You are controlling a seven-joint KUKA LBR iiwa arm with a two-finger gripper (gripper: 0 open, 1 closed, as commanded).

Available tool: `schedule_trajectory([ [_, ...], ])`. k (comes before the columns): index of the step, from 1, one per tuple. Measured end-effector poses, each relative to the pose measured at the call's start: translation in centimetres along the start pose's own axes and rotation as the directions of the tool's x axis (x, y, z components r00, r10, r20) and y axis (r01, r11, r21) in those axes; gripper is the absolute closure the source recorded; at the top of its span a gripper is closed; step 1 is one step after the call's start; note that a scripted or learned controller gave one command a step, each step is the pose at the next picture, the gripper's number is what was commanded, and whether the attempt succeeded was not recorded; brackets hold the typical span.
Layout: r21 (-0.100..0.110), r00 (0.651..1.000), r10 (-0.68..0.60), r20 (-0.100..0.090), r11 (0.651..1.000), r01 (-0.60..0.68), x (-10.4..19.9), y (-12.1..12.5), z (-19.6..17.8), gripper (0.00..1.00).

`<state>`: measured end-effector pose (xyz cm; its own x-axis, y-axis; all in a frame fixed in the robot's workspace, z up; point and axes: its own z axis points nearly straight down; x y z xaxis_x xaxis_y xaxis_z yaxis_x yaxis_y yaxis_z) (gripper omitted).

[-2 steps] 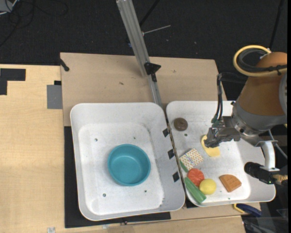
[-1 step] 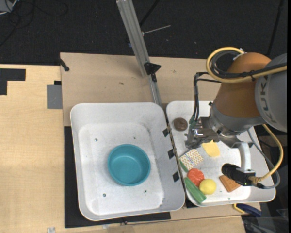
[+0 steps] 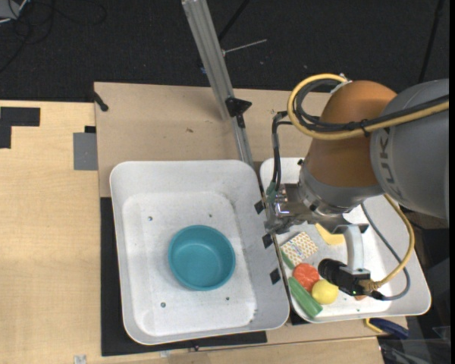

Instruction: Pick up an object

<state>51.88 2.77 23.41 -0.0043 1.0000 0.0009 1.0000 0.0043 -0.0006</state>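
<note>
My gripper [image 3: 277, 211] hangs low over the left edge of the right bin [image 3: 412, 303], close to the wall between the two bins. Just below it lies a pale waffle-patterned piece [image 3: 299, 245]. Further toward the front sit a red round item [image 3: 305, 273], a yellow round item [image 3: 325, 293] and a green stick-shaped item [image 3: 305, 299]. A yellow wedge [image 3: 333, 237] lies partly under the wrist. No item shows between the gripper's tips. The bulky grey and orange arm hides much of the right bin's far half.
The left bin [image 3: 136, 184] holds a teal bowl [image 3: 202, 257] near its middle. A slanted metal rail [image 3: 212, 55] rises behind the bins. Wooden bench top lies to the left and behind.
</note>
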Motion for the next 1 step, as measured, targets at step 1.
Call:
schedule_trajectory([
  [1, 0.001, 1.000, 0.000, 0.000, 1.000, 0.000, 6.09, -0.62, -0.24, 1.00],
])
